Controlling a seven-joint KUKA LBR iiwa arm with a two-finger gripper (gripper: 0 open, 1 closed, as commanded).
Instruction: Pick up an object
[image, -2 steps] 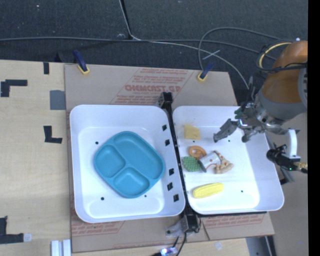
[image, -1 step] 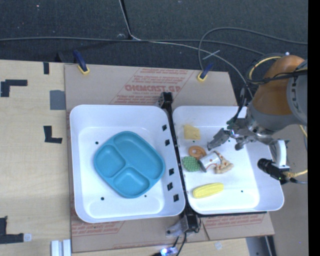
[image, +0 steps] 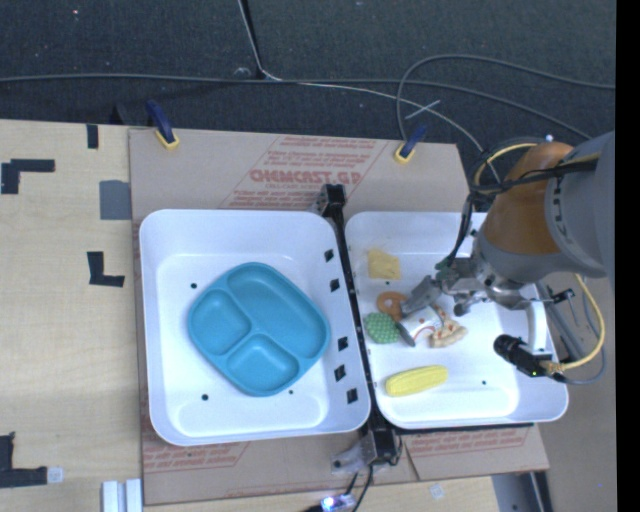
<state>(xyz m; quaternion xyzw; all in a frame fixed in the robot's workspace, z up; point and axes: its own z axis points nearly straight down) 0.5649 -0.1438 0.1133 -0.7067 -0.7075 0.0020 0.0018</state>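
The right bin (image: 520, 400) holds several small items: a pale yellow chunk (image: 383, 264), an orange-brown ring (image: 389, 302), a green piece (image: 379, 327), a white and red item (image: 428, 321), a tan knotted piece (image: 450, 334) and a yellow corn cob (image: 416, 380). My gripper (image: 413, 319) is low in this bin, reaching in from the right. Its tip sits among the ring, the green piece and the white and red item. Whether it holds any of them is hidden by the angle.
The left bin (image: 165, 240) holds a blue divided tray (image: 258, 327). A black divider (image: 346, 300) runs between the bins. The arm's orange band (image: 520, 200) and cables (image: 575, 340) hang over the right bin's right side. Cardboard lies under both bins.
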